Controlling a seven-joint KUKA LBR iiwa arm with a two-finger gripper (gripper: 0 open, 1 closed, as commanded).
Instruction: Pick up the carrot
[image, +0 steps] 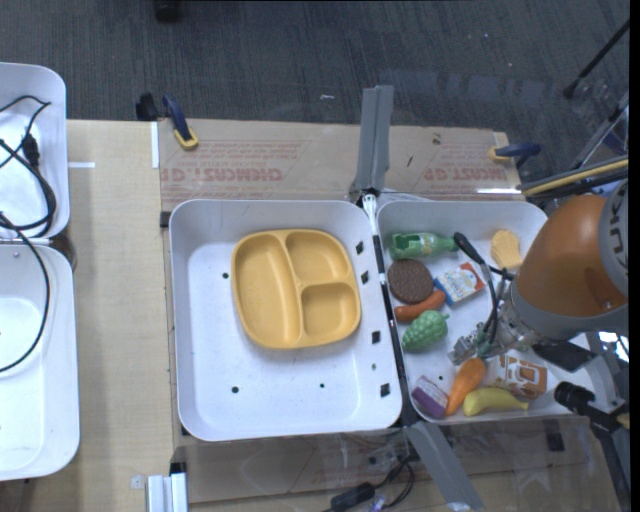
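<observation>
The carrot (465, 383) is a short orange piece lying at a slant near the front of the right bin (455, 209), between a purple item (428, 398) and a yellow banana (494, 401). My gripper (472, 347) hangs just above the carrot's upper end, under the orange wrist band (570, 270). From this angle I cannot make out whether it touches the carrot. A second thin orange-red piece (421, 306) lies under a brown cookie (408, 281).
The right bin is crowded: a green bottle (425, 243), a white packet (460, 283), a bumpy green fruit (427, 329), a yellow chip (506, 247), an orange snack packet (522, 376). The left bin (200, 380) holds a yellow divided plate (297, 287).
</observation>
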